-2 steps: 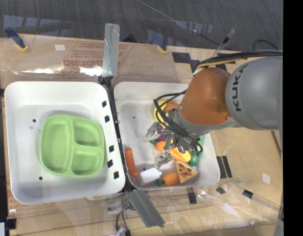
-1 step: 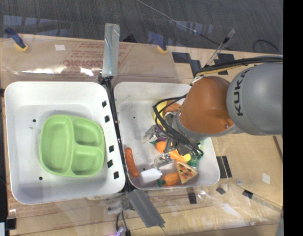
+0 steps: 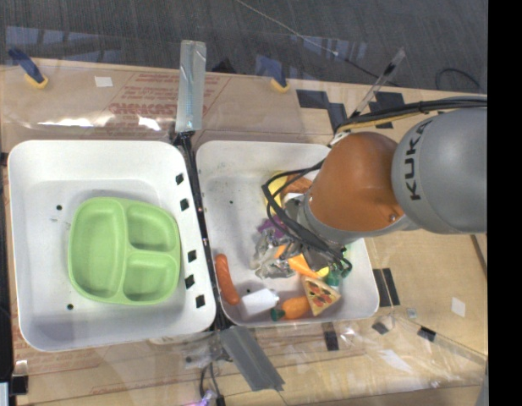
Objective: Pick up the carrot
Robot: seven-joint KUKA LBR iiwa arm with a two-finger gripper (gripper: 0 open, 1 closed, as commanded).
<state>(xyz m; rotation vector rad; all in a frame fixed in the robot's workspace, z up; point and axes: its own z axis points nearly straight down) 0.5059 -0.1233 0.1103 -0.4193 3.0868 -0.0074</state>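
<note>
- The carrot (image 3: 294, 308), orange with a green tip, lies flat in the right bin (image 3: 211, 194), close to the near wall.
- The left bin (image 3: 32, 227) holds a green divided plate (image 3: 123, 249), well apart from the task's thing.
- In the right bin, a reddish sausage-like piece (image 3: 226, 279) lies by the left wall. A white block (image 3: 261, 301) sits just left of the carrot's green tip.
- The gripper (image 3: 273, 250) is seen low in the right bin among a clutter of small items, under the arm's orange band (image 3: 354, 184).
- Whether the gripper is open or closed cannot be told, as the wrist and black cables cover it. Nothing is seen held in it.
- The carrot is placed toward the near wall from the gripper and slightly to its right. It is near but apart, with another small orange piece (image 3: 299, 266) between them.
- A pizza slice (image 3: 321, 294) lies just right of the carrot, seemingly touching it.
- The task is judged not yet done: the carrot rests on the bin floor and is not lifted. The approach to the carrot, the grasp and the lift are all left.
</note>
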